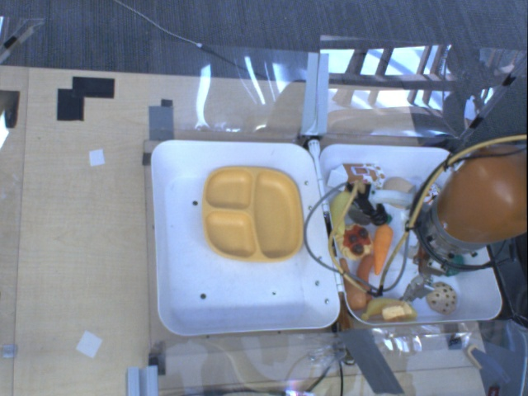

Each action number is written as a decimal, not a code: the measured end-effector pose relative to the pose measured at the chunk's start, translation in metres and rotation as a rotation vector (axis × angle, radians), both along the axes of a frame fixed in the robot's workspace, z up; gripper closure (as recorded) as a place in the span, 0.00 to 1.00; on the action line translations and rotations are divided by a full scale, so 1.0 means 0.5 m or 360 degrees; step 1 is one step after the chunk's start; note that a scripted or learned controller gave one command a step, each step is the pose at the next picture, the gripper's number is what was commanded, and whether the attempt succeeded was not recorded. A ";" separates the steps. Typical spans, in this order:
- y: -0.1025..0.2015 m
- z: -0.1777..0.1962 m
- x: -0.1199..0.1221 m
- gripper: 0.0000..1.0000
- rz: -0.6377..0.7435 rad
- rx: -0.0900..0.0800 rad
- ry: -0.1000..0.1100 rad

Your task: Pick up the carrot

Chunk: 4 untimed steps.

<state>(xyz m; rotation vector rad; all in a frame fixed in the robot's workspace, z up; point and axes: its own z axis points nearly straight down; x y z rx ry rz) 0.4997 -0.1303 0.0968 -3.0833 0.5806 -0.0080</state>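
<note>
In the camera view, two white bins are sitting side by side on the surface. The left bin is carrying a yellow sectioned plate near its middle. The right bin is crowded with toy food, and the arm is reaching into it from three o'clock, its orange band hanging over the bin's right half.

The carrot is lying in the right bin, roughly at that bin's centre, its length running from twelve to six o'clock with a slight lean. At its nine o'clock, just beside it, a piece with dark red berries is resting; at its six o'clock a yellowish piece is lying near the bin's front wall. A speckled ball is sitting toward four o'clock of the carrot. A dark cable is looping across the divide between the bins.

The end effector is hanging low at the carrot's four o'clock, near it but apart from it. How wide it is standing cannot be told from this angle, and nothing is showing in its hold.

The step in hand seems to be the approach: the carrot is lying untouched. The next move is likely calling for a shift toward ten o'clock to centre over the carrot, straddling its narrow width, while staying clear of the berry piece alongside.
</note>
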 end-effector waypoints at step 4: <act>0.155 0.181 0.016 1.00 -0.0832 0.0005 -0.0005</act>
